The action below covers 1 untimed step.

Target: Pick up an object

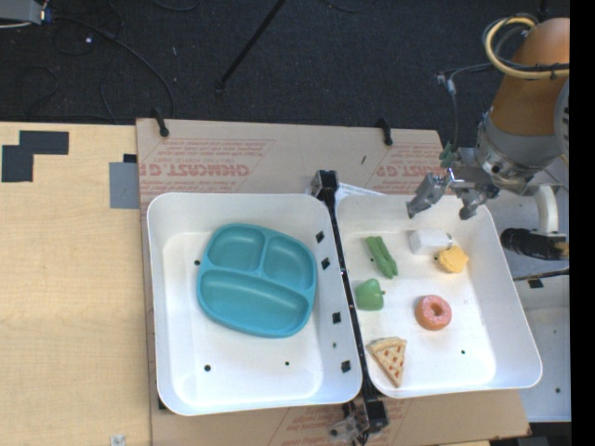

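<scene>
Nearest me in the right bin lie a waffle wedge and a pink doughnut, then a green pepper and a green pod, all well apart. Farther back a white block touches a yellow piece. The tool hangs spread and empty above them; dropping there, I reckon one finger might catch the yellow piece and shove both aside.
</scene>
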Tool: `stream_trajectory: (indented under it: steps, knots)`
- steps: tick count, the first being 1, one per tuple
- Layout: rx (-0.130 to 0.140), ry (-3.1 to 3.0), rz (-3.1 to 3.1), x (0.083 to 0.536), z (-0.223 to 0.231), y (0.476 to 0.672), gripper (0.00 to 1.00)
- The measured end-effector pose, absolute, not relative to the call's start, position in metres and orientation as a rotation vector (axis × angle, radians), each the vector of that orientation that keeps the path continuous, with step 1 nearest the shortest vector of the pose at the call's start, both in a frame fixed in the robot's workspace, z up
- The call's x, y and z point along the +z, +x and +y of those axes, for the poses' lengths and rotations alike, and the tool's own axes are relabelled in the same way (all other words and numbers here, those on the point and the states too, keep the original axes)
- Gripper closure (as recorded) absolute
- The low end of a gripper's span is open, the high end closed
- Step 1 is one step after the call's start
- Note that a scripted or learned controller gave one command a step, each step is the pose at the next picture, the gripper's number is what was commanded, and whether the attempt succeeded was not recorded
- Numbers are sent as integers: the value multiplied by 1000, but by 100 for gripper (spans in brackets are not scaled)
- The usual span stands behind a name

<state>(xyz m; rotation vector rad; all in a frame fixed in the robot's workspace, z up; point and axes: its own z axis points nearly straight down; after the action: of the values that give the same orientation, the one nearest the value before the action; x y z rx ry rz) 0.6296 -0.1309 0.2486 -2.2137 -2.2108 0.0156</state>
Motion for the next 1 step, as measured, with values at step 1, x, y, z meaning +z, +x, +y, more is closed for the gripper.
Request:
stream_trajectory:
  steps: [1]
  knots:
    - [3, -2219, -2220, 257, -131, 632, 0]
